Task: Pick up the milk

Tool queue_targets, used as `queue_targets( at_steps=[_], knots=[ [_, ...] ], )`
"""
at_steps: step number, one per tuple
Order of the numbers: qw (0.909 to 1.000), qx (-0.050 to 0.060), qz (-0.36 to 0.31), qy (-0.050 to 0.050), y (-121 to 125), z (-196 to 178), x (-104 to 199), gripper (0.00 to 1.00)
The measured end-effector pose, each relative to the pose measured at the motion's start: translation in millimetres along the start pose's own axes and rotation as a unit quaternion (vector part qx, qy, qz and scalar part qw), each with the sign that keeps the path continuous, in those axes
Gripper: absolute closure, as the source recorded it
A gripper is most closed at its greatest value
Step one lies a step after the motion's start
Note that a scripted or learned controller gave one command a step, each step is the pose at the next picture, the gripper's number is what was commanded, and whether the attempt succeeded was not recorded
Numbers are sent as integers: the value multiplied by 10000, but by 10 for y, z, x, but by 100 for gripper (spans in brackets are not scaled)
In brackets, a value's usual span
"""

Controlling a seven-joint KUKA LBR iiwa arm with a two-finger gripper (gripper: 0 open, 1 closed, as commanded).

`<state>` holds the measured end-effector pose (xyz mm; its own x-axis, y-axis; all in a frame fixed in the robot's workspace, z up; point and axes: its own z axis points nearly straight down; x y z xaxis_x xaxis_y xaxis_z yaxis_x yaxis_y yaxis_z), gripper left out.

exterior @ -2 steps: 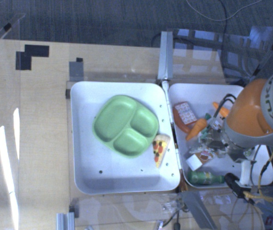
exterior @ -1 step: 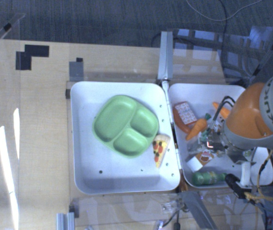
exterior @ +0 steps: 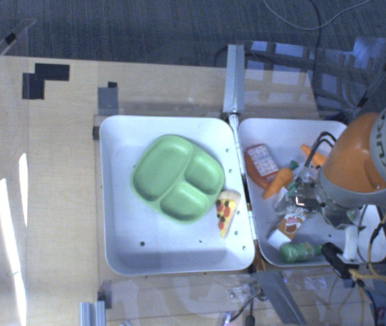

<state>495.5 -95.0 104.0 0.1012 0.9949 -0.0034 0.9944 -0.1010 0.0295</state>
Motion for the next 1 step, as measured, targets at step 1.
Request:
queue_targets(
  at_steps=[1],
  knots=[
    [9999,124,-98,25,6,-816,706,100]
  ],
)
